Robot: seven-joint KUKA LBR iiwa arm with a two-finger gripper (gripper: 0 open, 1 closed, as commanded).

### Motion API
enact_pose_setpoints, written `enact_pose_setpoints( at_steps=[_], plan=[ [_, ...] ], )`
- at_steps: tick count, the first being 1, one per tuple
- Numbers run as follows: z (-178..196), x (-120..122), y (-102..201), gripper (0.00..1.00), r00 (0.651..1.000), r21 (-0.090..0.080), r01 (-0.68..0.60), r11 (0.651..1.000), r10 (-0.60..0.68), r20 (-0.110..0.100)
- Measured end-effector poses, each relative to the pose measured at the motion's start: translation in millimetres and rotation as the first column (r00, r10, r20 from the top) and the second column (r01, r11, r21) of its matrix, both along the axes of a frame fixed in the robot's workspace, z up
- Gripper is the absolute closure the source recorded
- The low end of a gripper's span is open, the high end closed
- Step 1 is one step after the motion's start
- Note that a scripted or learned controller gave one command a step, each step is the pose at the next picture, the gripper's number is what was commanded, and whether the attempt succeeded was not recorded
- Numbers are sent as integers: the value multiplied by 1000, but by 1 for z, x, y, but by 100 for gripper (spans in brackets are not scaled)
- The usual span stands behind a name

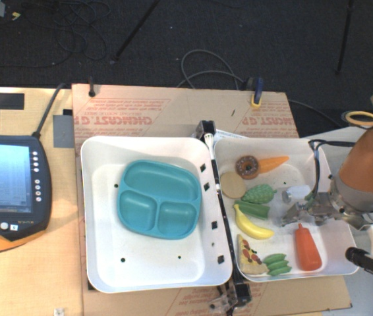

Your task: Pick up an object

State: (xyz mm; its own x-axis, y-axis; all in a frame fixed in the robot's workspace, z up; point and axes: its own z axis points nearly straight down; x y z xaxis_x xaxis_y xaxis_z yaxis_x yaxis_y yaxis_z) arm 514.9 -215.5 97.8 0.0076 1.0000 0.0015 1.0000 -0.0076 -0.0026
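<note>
Toy foods [259, 193], small and moulded in smooth plastic, lie loose in the right bin [335, 245], most of them in its left half.

The counter [15, 275] is pale wood, with a sheet of printed brown cardboard [173, 110] under both bins. The left bin [97, 176] is a shallow white tray with rounded corners, and it holds a teal divided plate [160, 198] with one long compartment and two smaller ones. A black-framed teach pendant [5, 183] with a lit screen rests on the counter to the left.

The arm [364, 170] comes in from the right, its orange band rounded and glossy. Its metallic end effector [303, 210] sits low over the middle of the right bin; whether it is open or closed, or has hold of anything, cannot be told.

Just below the end effector lies an orange-red bottle-shaped piece [308, 247], tapered at the top. Left of it are a curved yellow banana [252, 224], a long green vegetable [252, 209] and a bumpy green leafy piece. An orange carrot [273, 164] lies at the far side, touching a brown ring doughnut [246, 167], with a flat tan disc [232, 186] beside them. Near the front edge are a speckled wedge like a pizza slice [251, 254] and green pea pods [277, 263].
</note>
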Motion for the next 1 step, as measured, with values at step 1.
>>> enact_pose_setpoints(
  at_steps=[1],
  plan=[
    [-11, -40, 20, 0, 1000, 0, -8, 1000, 8, 0]
  ],
)
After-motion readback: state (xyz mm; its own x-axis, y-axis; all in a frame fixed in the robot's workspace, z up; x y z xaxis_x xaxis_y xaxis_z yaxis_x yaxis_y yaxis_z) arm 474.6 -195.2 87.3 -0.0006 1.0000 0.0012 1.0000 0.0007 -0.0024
